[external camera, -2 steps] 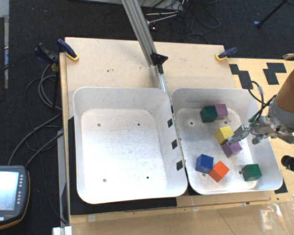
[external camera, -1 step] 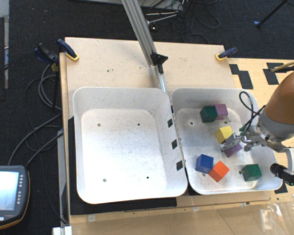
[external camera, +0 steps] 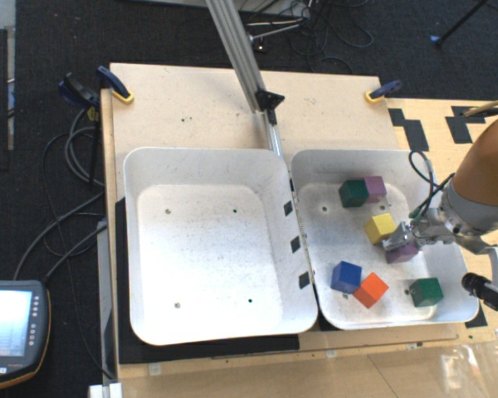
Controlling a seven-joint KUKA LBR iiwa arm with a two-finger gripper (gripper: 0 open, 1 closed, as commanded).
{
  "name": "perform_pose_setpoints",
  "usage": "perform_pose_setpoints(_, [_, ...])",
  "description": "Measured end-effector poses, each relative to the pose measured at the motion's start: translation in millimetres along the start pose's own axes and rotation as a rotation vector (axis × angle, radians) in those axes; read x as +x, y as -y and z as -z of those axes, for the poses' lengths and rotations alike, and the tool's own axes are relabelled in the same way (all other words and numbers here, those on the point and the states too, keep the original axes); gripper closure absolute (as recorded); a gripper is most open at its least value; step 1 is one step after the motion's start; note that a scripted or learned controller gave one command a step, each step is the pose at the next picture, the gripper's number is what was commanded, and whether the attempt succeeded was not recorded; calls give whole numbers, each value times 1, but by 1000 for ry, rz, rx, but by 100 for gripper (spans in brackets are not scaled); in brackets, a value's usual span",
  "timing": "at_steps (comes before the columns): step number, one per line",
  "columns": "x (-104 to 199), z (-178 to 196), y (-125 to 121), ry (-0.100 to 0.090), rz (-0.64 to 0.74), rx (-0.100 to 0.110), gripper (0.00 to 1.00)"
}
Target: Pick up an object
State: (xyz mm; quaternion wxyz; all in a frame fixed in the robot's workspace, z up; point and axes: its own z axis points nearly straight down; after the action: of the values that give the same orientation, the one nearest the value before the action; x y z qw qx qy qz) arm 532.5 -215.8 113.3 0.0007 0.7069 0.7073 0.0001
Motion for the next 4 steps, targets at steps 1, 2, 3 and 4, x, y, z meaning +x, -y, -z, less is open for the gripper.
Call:
perform_pose_setpoints(1, [2, 43, -6, 1, 2, -3, 100])
perform_pose_setpoints(2, [3, 103, -16, 2, 4, -6, 100])
perform_pose_setpoints(3, [6, 149, -11, 2, 3, -5, 100])
perform_pose_setpoints(4, [6, 184, -12, 2, 3, -4, 100])
